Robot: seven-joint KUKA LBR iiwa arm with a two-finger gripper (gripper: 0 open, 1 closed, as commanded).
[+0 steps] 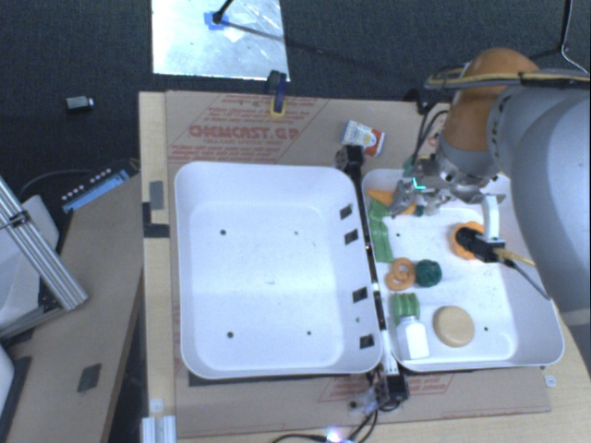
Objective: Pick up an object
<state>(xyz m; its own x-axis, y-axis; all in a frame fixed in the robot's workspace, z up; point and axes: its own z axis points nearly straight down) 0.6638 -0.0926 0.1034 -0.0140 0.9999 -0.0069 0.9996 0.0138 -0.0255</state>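
1. At lower right of the frame, you see the right bin [531, 340] holding a tan disc [453, 326] and a white bottle [415, 338].
2. Higher up lie an orange ring [402, 274] and a dark green ball [428, 271], nearly touching.
3. At the bin's upper left end, the tool [413, 195] sits low; you cannot tell its grip state.

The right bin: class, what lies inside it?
In the right bin: a green strip, an orange ring, a dark green ball, a tan disc, a white bottle. The arm covers the far corner.
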